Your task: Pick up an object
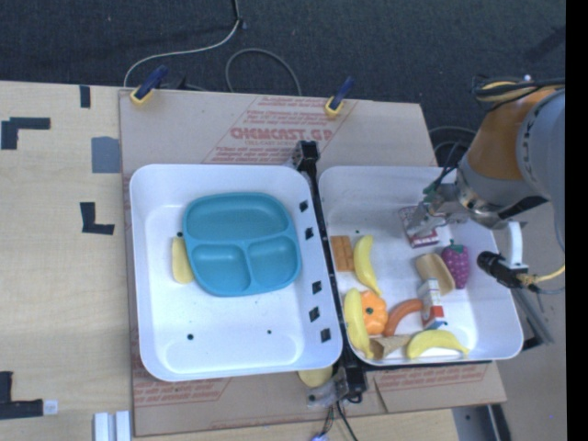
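Bench is a cardboard sheet clipped onto a wooden top, with two white bins side by side and dark carpet behind.

Near to far: closest to the camera, below the claw, the right bin has the food pile along its front edge: a banana, an orange fruit, a reddish sausage-looking thing and another yellow piece. Just below the claw is a bread-roll sort of thing with purple grapes touching it on the arm side. Left of the claw, a bit lower, a second banana lies beside a tan cracker. Further left still, over the divider, the left bin has a blue sectioned plate with a yellow piece poking out from under its far-left edge.

The claw sits over bare floor toward the back of the right bin. Can't tell if it's spread or pinched; there's something reddish at the tip, but it's too blurry to say what it is.

To do this well I'd go for the second banana: it lies with open floor around it, so straddle it across the narrow way and come straight down. The front pile looks like a recipe for nudging neighbours.

Hard to see: the yellow piece is half under the plate, the front pile overlaps so the shapes blur together, and something yellowish peeks out below the bins' front edge.
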{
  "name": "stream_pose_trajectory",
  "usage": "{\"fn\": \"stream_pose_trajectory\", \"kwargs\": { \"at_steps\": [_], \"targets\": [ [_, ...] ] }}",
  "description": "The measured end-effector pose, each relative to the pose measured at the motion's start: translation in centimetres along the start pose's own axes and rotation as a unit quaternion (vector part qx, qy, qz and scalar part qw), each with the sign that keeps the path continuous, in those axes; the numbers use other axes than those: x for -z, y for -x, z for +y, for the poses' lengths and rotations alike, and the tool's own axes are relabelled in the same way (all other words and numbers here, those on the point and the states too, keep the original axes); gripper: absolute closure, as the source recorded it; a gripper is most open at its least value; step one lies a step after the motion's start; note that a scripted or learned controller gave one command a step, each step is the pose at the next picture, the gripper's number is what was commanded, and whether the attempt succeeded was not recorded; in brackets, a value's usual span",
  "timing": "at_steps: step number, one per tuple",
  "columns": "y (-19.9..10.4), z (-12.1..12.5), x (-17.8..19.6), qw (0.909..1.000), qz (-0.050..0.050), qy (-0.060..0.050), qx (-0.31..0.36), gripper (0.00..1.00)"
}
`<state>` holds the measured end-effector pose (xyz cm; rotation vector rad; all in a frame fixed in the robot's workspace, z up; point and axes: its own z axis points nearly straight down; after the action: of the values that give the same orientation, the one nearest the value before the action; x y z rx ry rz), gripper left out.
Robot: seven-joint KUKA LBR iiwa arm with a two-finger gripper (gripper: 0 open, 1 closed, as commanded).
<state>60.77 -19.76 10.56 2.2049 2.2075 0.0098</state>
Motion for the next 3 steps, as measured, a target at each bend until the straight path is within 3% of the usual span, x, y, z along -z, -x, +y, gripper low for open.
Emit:
{"fn": "stream_pose_trajectory", "kwargs": {
  "at_steps": [1,2,3],
  "targets": [
    [0.0,0.0,-0.1,1.0000,0.000,0.000,0.000,0.00],
    [2.9,-9.0,5.6,0.9999,0.005,-0.011,-0.003,0.00],
    [-3.9,-12.3,-1.9,1.0000,0.001,-0.006,-0.001,0.00]
  ]
}}
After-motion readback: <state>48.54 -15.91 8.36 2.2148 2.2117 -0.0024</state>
